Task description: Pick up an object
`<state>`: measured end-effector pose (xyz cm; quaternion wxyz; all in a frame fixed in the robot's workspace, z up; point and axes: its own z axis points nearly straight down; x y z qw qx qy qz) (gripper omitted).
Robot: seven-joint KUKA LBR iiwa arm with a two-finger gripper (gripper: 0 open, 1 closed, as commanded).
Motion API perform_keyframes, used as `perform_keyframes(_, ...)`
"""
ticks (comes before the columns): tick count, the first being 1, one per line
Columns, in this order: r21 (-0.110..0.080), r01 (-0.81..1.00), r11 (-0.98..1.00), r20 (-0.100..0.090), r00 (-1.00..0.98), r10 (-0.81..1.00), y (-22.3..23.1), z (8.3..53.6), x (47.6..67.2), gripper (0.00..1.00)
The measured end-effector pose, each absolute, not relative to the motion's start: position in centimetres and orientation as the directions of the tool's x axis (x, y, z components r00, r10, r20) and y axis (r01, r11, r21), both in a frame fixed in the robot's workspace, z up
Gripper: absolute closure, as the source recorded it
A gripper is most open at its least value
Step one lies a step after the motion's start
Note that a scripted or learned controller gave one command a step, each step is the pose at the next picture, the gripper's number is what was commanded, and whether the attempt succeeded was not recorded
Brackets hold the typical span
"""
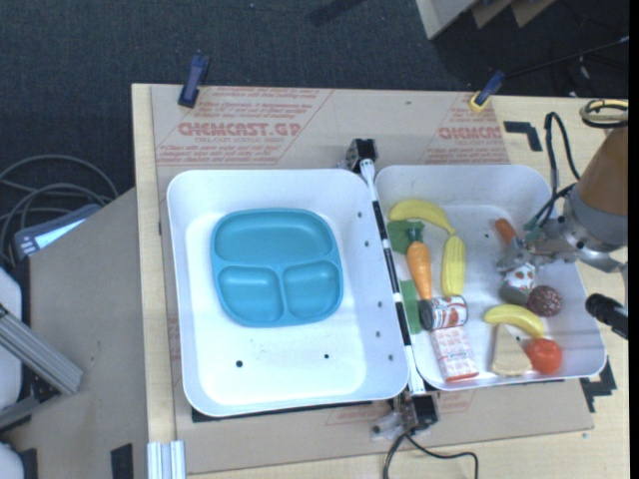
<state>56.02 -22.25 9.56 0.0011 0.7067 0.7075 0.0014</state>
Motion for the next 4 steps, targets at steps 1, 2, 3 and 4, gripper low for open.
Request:
perform_keyframes(1, 0.006, 1.000, 0.001, 0.000, -0.001, 1.000, -16.0, 8.6, 61.3, 1.00)
perform_keyframes(2, -0.001, 1.000, 0.000, 0.001, 0.000, 1.000, -14.2, 12.8, 56.6, 1.00)
perform_keyframes(3, 0.001, 1.000, 0.001, 0.000, -0.001, 1.000, -7.6, 18.5, 57.1, 1.00)
perform_keyframes(4, 0.000, 1.000, 0.001, 0.000, -0.001, 1.000, -7.6, 18.5, 57.1, 0.00)
